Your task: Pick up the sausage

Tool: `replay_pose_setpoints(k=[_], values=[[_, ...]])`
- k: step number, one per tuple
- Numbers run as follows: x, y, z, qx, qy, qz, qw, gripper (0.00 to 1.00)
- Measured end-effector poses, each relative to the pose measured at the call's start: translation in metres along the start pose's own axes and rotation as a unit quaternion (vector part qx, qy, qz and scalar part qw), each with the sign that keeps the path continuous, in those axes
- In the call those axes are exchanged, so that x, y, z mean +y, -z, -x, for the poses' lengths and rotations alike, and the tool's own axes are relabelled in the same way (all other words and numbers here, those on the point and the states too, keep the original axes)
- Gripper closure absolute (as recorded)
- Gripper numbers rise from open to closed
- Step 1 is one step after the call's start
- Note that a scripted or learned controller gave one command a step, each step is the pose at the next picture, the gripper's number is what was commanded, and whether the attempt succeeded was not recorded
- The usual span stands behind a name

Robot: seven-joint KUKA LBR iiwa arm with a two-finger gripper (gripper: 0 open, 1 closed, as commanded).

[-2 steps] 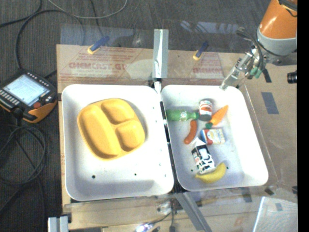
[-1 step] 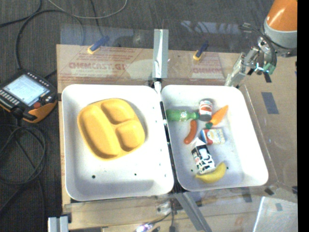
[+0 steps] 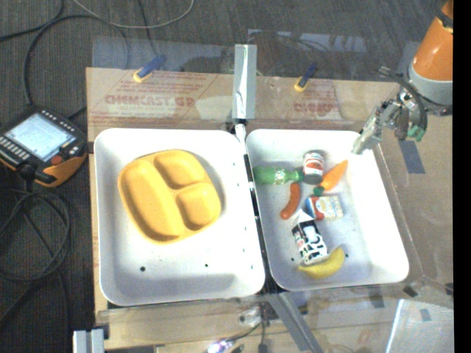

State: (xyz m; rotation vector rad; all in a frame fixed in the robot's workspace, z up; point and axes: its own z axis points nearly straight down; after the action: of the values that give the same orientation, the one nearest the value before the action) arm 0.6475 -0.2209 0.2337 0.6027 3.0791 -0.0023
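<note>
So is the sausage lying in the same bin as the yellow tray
No, the sausage lies in the right bin among the other food items, while the yellow tray sits in the left bin.

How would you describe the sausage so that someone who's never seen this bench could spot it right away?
Look in the right-hand white bin, the one crowded with small items. Near its middle, just below the green bottle, lies the sausage, slanted. It is a slim, plain reddish-orange link, darker and blunter than the pointed carrot to its right.
</note>
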Motion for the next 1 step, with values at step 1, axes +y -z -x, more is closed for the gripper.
replay_pose_setpoints(k=[1], values=[[0.047,0.0659,-0.0067,-0.001,0.057,0.001,0.9984,1.0]])
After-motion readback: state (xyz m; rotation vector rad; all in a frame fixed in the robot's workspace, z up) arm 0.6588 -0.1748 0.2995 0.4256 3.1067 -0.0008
